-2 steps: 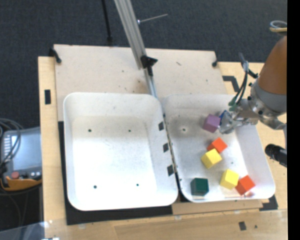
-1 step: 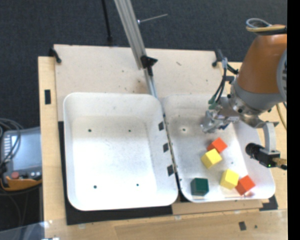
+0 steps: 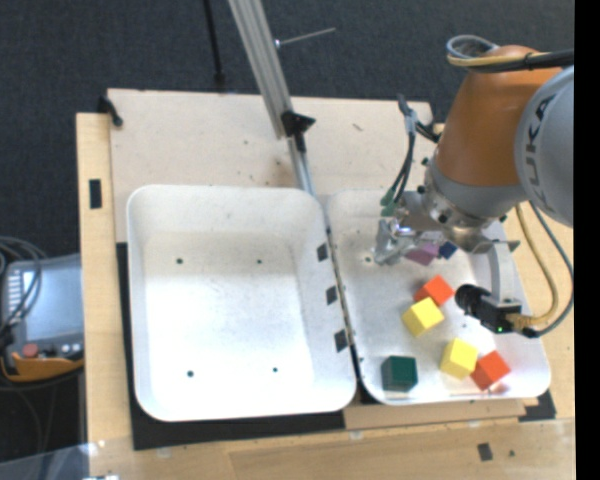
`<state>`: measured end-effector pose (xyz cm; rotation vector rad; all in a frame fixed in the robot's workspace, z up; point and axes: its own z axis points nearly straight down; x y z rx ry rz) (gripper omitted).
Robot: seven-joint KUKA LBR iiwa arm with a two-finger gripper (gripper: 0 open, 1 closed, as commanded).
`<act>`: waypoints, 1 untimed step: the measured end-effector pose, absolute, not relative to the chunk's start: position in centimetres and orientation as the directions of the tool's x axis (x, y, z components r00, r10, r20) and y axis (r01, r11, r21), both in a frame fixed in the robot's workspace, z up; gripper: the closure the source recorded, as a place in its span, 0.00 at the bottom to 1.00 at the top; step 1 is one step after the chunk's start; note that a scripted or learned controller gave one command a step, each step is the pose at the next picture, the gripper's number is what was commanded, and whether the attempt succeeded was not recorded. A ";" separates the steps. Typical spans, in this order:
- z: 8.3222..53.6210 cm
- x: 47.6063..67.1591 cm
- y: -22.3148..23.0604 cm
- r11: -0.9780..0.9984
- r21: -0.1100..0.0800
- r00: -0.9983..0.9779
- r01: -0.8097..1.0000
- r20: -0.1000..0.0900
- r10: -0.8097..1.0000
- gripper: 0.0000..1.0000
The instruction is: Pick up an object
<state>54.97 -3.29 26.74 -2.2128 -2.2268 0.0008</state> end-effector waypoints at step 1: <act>26.5 55.7 2.1 0.007 0.001 -0.007 1.000 0.001 1.000 1.00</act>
